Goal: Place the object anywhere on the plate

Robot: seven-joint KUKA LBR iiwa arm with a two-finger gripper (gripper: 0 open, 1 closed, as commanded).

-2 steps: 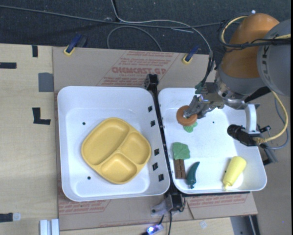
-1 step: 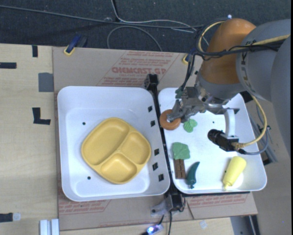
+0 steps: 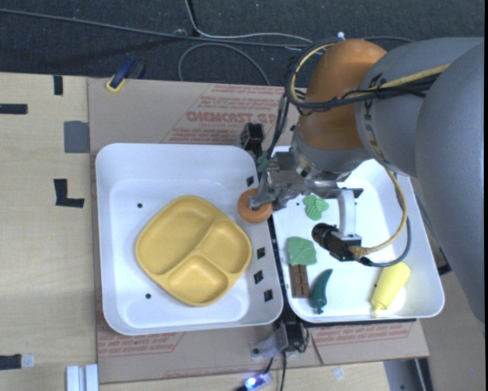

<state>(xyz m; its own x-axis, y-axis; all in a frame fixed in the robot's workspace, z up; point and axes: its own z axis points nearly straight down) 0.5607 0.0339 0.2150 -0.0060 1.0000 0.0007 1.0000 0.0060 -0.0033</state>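
A yellow divided plate (image 3: 193, 249) lies in the left white bin (image 3: 117, 169). An orange ring-shaped object (image 3: 253, 207) hangs over the divide between the two bins, just past the plate's upper right edge. My gripper (image 3: 265, 192) is right above it, shut on its upper side. The grey arm with its orange band reaches in from the right over the right bin (image 3: 419, 247).
The right bin holds two green pieces (image 3: 315, 208) (image 3: 301, 251), a brown block (image 3: 301, 280), a teal pepper-like piece (image 3: 319, 291) and a yellow piece (image 3: 390, 287). Cardboard lies under both bins, and cables run along the back.
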